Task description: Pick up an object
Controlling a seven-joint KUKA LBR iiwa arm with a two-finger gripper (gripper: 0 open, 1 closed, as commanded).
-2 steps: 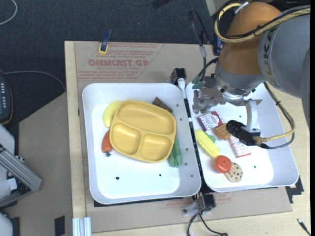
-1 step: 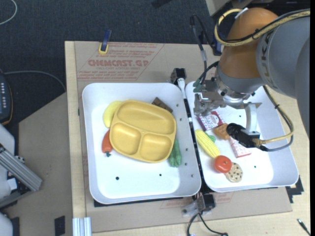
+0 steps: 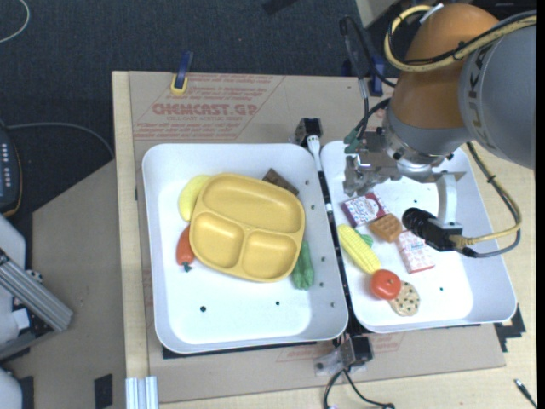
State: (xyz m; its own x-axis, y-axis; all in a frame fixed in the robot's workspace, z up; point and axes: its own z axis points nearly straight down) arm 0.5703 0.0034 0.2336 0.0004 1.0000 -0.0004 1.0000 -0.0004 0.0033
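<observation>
Hand [image 3: 362,180] above the right bin [image 3: 477,301], nothing picked yet.
Whether it is spread, I cannot tell; the red packet [image 3: 363,209] lies just below, so it should go down next.

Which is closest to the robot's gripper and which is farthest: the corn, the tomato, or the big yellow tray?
Measured from the gripper in the camera view:
1. Corn, in the right bin just below the gripper.
2. Tomato, further down the same bin, beside a cookie.
3. Yellow tray, across in the left bin; its near edge comes close, but its middle lies farthest.
</observation>
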